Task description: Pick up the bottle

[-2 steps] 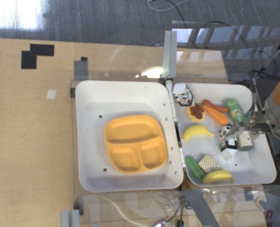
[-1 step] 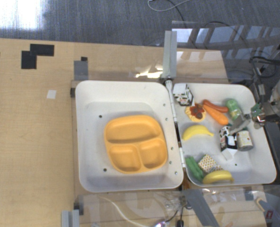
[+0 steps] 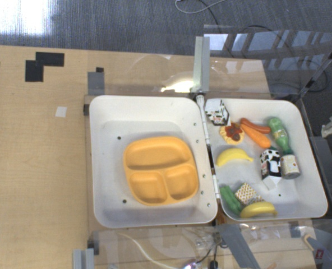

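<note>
The worktop under me is pale wood and takes up the left and middle of the frame, with a few black squares at its upper left. Two shallow white bins sit on it side by side, touching along their inner edges. The left bin is the larger in the frame and holds a yellow divided plate, lying flat near its centre with three compartments facing up. The right bin sits at centre right and is crowded with small things.

The bottle I am after is green and lies on its side in the upper right part of the right bin, close to the bin's right wall. Just left of it are two orange carrots, and just below it are a black-and-white carton and a small can, which touch each other. A yellow banana lies left of centre in that bin, a second banana lies at the bottom edge, and a green cucumber sits in the lower left corner beside a small checkered piece. A small white-and-black box is in the upper left corner, with a brown bit below it.

Whether my gripper is released or clenched, I cannot tell
</note>
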`<action>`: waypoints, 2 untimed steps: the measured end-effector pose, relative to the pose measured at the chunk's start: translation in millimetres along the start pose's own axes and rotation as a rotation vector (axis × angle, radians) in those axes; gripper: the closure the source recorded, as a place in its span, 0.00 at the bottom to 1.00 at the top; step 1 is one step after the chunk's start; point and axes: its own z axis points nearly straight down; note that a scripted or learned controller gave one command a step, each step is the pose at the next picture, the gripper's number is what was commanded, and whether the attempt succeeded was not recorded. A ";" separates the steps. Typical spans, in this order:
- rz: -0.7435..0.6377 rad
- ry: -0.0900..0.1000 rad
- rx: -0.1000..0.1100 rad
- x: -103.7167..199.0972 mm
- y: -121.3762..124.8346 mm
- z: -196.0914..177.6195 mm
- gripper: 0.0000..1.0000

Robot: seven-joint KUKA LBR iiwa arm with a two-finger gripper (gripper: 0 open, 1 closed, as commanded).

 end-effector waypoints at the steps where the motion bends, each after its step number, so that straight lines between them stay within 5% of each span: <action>1: -0.068 0.001 0.002 16.9 -1.5 45.7 0.00; 2: 0.356 0.000 0.002 4.8 12.6 28.7 0.00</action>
